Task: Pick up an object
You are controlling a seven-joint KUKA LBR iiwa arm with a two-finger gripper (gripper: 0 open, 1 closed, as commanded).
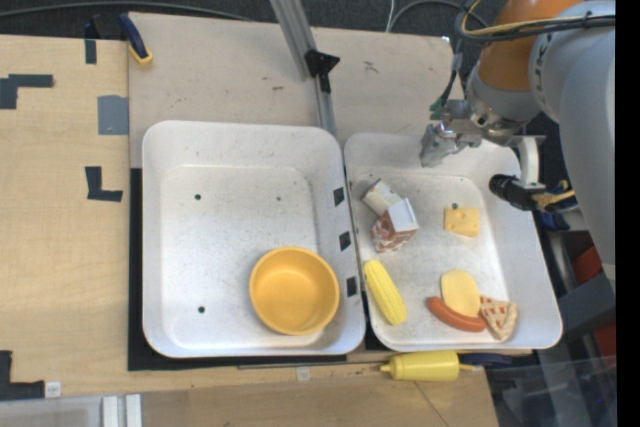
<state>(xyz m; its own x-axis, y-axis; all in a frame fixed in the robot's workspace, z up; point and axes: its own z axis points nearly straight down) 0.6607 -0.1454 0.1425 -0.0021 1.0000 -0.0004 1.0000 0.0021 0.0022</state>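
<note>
Left bin (175, 155): holds a yellow bowl (293, 290) near its front right corner.
Right bin (530, 315): holds a small carton (390, 215), a corn cob (385, 291), a cheese cube (462, 221), a yellow slice (461, 293), a sausage (456, 316) and a pizza wedge (498, 316).
Tabletop front edge: a yellow bottle (425, 366) lies just outside the right bin.
End effector (438, 147): above the right bin's back rim, well apart from the items; cannot tell whether open or closed.

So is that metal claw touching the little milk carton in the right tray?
Apart. The camera view shows the gripper over the right tray's far rim, with bare white tray floor between it and the milk carton, which lies nearer the tray's middle.
</note>
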